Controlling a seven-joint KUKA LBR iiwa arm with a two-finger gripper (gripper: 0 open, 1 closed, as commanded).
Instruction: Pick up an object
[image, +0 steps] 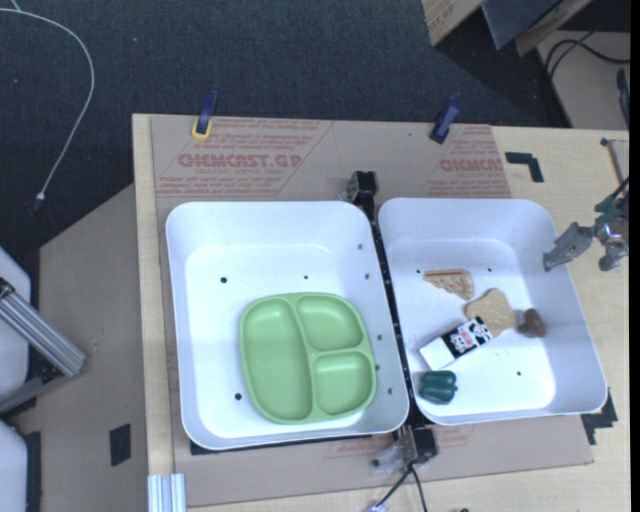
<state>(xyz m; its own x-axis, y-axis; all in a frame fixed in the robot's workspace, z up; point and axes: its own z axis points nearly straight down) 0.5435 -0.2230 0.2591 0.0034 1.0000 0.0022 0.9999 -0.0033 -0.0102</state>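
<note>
Two bins stand side by side on the tabletop (150, 300). In the left bin (200, 250) lies a divided plate (305, 355). In the right bin (520, 390) a cracker (449, 282) lies behind a toast slice (491, 310), with a carton (457, 343) and a pepper (437, 386) in front.

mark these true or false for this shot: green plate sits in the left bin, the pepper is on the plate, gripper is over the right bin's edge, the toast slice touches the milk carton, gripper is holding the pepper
1. The green divided plate lies in the left bin. True.
2. The green pepper is on the plate. False: it lies in the right bin, near its front left corner.
3. The gripper is at the right bin's right edge. True.
4. The toast slice touches the milk carton. True.
5. The gripper is holding the pepper. False: the pepper lies in the bin, far from it.
</note>
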